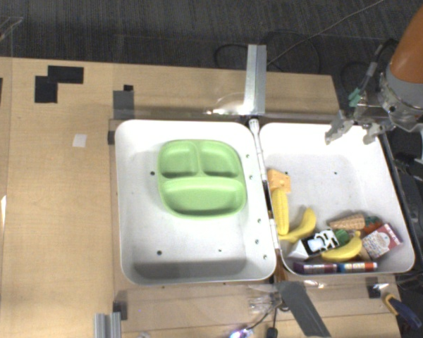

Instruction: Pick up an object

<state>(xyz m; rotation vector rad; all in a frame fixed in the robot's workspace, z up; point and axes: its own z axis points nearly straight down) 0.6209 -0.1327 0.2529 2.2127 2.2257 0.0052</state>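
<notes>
The gripper (353, 134) hangs above the right bin's (317, 162) far edge, fingers spread apart, nothing between them. Bananas (296, 225), a small carton (379, 243) and a marker (338, 266) lie clustered in that bin's near corner. A green divided plate (201, 177) rests in the left bin (137, 210).

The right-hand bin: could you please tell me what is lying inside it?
Inside the right bin: bananas, markers, a small carton and other items piled at its near end. Whatever lies beneath that pile is covered.
</notes>
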